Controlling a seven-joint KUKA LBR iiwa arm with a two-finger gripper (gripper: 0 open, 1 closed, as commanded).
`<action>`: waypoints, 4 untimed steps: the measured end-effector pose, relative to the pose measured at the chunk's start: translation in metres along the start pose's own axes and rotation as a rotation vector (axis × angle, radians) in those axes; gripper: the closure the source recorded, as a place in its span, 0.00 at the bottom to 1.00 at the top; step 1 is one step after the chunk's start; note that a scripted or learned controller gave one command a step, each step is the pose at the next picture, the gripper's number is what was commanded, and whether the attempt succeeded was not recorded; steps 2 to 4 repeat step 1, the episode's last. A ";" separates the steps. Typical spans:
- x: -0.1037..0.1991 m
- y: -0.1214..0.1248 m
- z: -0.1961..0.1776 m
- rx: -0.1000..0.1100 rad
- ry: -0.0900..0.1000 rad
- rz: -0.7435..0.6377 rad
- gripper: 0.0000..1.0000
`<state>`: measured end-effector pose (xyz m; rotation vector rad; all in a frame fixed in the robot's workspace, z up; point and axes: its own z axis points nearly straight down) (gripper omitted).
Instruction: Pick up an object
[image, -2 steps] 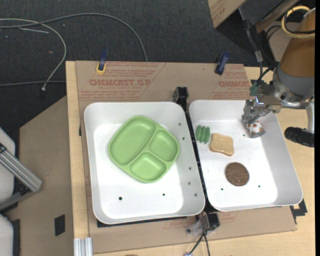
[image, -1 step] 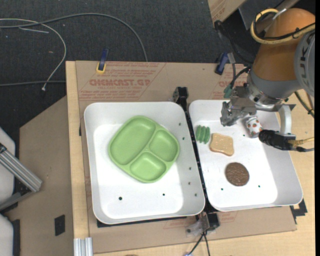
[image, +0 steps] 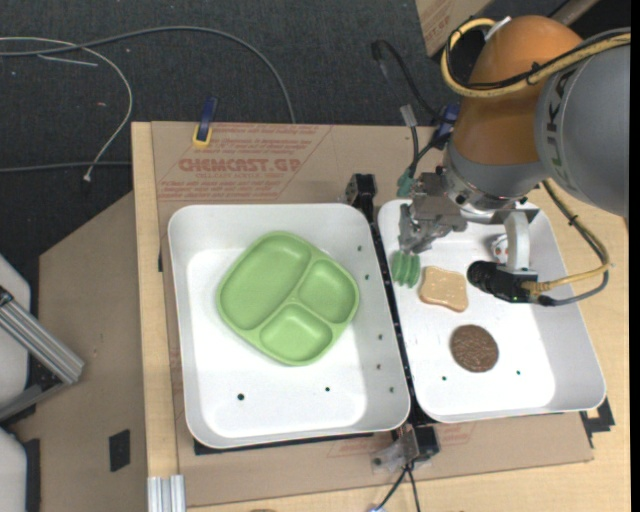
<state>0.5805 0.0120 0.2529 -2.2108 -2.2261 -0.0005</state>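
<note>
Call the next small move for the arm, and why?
Probably a short descent onto the small green object. The end effector hangs over the right bin's left wall, right above that object, nearer than the toast-shaped piece or the brown disc. Whether it holds anything is unclear.

Two white bins (image: 200, 400) (image: 560, 385) are present. One green divided plate (image: 288, 297) lies in the left bin. The right bin contains one slice of toast (image: 443, 288), one brown cookie (image: 474, 348) and one small green item (image: 404, 268).
</note>
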 end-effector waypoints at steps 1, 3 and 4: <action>0.057 -0.001 0.019 0.003 0.000 0.001 1.00; 0.057 -0.001 0.019 0.003 0.000 0.001 1.00; 0.057 -0.001 0.019 0.003 0.000 0.001 1.00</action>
